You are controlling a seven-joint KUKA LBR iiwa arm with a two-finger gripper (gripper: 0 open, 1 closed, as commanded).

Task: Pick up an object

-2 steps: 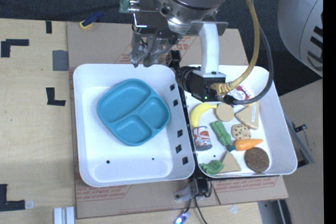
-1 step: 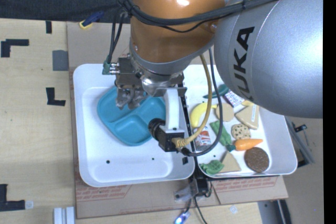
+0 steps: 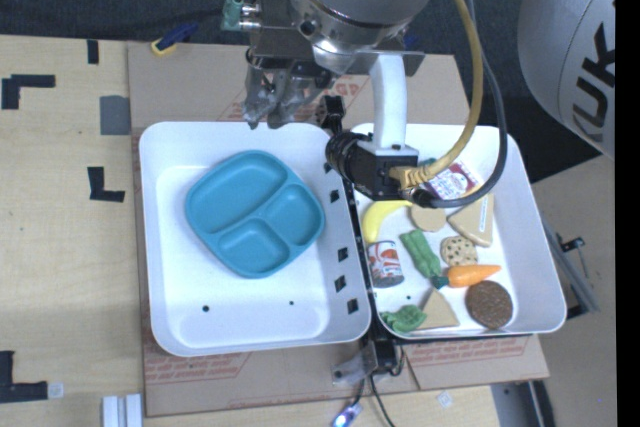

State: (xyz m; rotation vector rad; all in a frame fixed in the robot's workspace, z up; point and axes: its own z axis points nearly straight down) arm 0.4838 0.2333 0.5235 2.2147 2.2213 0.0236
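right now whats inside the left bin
A blue divided plate lies flat in the left bin, its compartments bare. The bin floor under the plate is covered, so whatever is beneath it cannot be seen.

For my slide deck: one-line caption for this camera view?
Gripper above left bin's far rim; blue plate inside, toy food in right bin.

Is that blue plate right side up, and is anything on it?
Right side up and bare: the blue plate shows its three hollow compartments, nothing in them.
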